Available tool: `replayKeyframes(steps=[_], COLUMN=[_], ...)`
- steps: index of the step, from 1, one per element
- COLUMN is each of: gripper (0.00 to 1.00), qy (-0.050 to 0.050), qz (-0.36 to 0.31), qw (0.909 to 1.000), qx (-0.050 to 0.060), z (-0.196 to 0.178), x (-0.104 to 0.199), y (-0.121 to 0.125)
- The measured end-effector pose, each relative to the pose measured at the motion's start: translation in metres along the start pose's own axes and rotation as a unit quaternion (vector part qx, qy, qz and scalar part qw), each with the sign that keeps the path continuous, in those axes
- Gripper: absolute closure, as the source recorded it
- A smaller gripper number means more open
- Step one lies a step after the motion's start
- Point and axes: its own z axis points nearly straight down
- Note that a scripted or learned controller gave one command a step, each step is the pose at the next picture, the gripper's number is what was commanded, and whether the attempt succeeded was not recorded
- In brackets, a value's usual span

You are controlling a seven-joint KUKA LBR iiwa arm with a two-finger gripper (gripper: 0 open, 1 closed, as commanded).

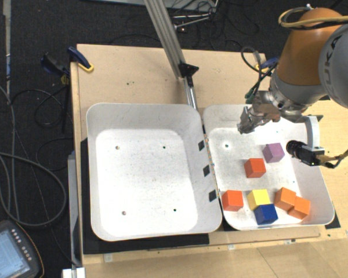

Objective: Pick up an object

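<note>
My gripper (247, 124) hangs over the far part of the right bin (221, 116), above bare floor, with nothing seen between its fingers. In front of it lie a purple block (273, 152) and an orange-red block (255, 167). Nearer the front edge sit an orange block (232, 200), a yellow block (258, 198), a blue block (266, 214) and two orange blocks (293, 202) side by side. The grey arm with its orange band (304, 45) comes in from the right.
The left bin (142, 167) lies beside the right one, with black clips (206, 169) along their shared rim. A slanted metal pole (165, 28) crosses above the bench's far side. A black fitting (298, 150) juts from the arm near the purple block.
</note>
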Motion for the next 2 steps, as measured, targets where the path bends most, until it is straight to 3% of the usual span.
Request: replayKeyframes(steps=[2], gripper=[1.00], qy=[0.000], qz=[0.000], qw=[1.0000], qx=[0.002], z=[0.012], x=[0.117], y=[0.007])
